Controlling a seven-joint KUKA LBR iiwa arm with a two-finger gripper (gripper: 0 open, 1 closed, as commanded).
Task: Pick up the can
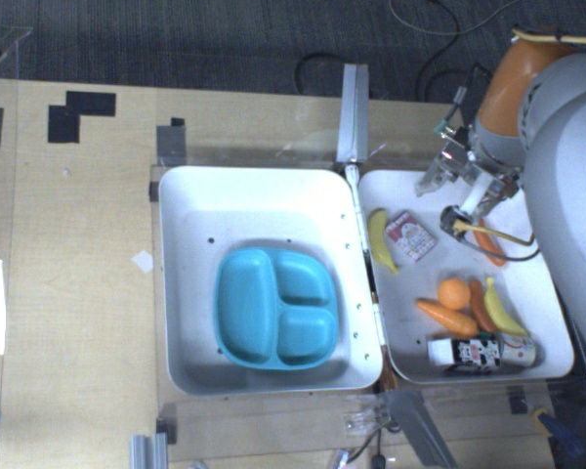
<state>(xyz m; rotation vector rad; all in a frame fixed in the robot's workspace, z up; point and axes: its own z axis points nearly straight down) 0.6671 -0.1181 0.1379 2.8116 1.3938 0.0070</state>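
The can (410,235), red and white, lies on its side in the upper left part of the right bin (557,311), next to a yellow banana (379,240). My gripper (445,203) hangs over the bin's upper part, just up and to the right of the can and apart from it. Its fingers stand spread and open, and nothing sits between them.
Lower in the right bin lie an orange (454,293), carrots (446,316), a second banana (503,311) and a white bottle (481,353); another carrot (488,243) lies below the gripper. The left bin (186,262) holds a blue divided tray (275,306).
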